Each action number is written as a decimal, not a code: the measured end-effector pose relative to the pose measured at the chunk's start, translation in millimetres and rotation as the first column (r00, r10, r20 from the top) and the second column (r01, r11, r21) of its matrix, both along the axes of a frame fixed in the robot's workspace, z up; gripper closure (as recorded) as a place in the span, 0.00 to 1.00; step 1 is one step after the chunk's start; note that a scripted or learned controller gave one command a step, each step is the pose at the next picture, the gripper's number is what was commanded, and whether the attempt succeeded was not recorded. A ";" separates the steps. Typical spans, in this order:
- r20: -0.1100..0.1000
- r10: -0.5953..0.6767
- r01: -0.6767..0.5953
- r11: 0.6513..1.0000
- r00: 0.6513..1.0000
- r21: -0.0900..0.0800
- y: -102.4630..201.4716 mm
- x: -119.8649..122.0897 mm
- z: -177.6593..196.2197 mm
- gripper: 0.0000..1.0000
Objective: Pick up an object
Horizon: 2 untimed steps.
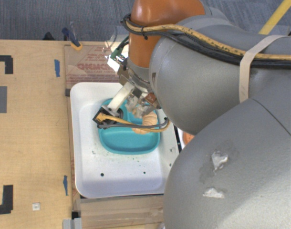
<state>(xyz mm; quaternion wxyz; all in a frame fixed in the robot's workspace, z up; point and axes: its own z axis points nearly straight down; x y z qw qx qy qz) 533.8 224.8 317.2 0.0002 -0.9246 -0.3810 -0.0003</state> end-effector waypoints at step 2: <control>-0.008 -0.043 0.043 0.999 0.999 -0.004 -1.1 -56.5 -123.8 1.00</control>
